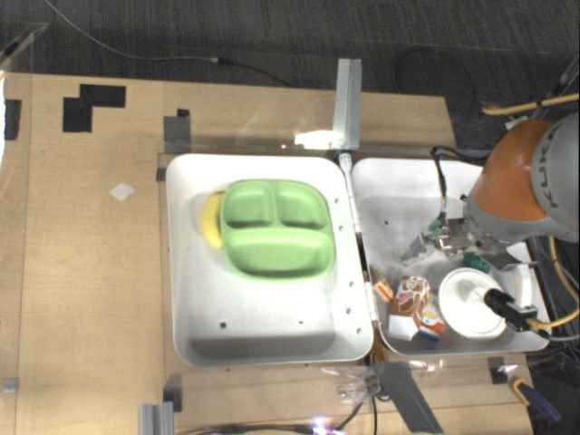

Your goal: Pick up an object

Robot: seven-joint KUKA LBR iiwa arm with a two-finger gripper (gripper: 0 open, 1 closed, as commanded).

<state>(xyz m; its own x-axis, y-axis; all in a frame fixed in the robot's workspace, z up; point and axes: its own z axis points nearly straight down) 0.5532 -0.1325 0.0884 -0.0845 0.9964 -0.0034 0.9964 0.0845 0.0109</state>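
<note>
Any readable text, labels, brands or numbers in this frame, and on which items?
None can be read.
Printed packet in the right bin: red and white print, too blurred to read.
Green divided tray in the left bin: no marking seen.
Black squares on the bench: plain shapes, no text.

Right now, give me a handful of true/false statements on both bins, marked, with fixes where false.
1. The green divided tray lies in the left bin. True.
2. A yellow object peeks out at the tray's left edge. True.
3. The white round lid sits in the left bin. False: it lies in the right bin.
4. The gripper is over the left bin. False: it is over the right bin.
5. The colourful packet lies right of the lid. False: it lies left of it.
</note>
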